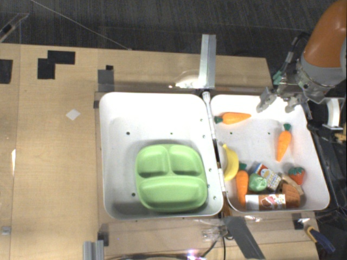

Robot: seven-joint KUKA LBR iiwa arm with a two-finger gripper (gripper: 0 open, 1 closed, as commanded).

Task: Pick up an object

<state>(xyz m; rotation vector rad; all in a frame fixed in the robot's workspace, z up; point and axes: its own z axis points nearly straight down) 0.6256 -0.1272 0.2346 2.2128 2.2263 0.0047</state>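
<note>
My gripper (278, 103) hangs over the far edge of the right bin (321, 161), its two fingers spread apart and open with nothing between them. Below it to the left lies an orange carrot (234, 117) near the bin's far left corner. A second carrot (283, 144) lies below the gripper toward the right wall. At the near end of the bin are a banana (231, 162), a third carrot (241, 183), a green vegetable (258, 183), a small printed box (270, 175), a red fruit (296, 174), a brown piece (291, 194) and a labelled can (265, 201).
The left bin (119, 118) holds a green divided plate (171, 176) at its near right. A metal post (208, 61) stands at the far end of the divider between the bins. Bare white floor lies in the middle of the right bin.
</note>
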